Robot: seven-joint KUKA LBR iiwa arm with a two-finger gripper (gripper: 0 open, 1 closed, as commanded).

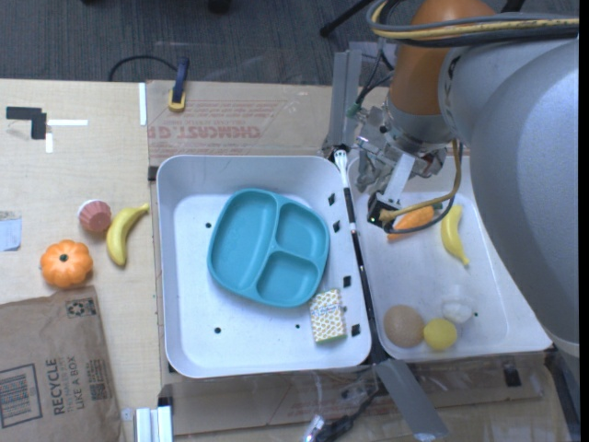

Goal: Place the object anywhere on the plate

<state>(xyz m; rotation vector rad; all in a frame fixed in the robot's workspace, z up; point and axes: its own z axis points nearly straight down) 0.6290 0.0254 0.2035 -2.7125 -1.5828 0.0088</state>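
Room is widest on the near side of the blue three-part plate (270, 246), where the white floor of the left bin (184, 339) lies bare up to the near rim, save for a small patterned yellow packet (328, 317) just beside the plate's near right corner. Right of the plate, past the rim where the two bins meet, the right bin (497, 325) holds a tan egg-shaped thing (403, 325) touching a yellow lemon (440, 334), with a pale lump (456, 304) behind them, hard to make out against the white. Farther back, a yellow banana (453, 235) lies near the bin's right wall, partly under the arm (525, 145), which hides much of that side. Just right of the plate's far right corner, across the rim, the gripper (398, 212) hangs over the right bin with an orange carrot (412, 217) lying at its tips, fingers closed about it. Left of the plate, outside the bins, a second banana (123, 232), a pink cupcake (95, 216) and a small pumpkin (66, 263) rest on the bench (55, 173).
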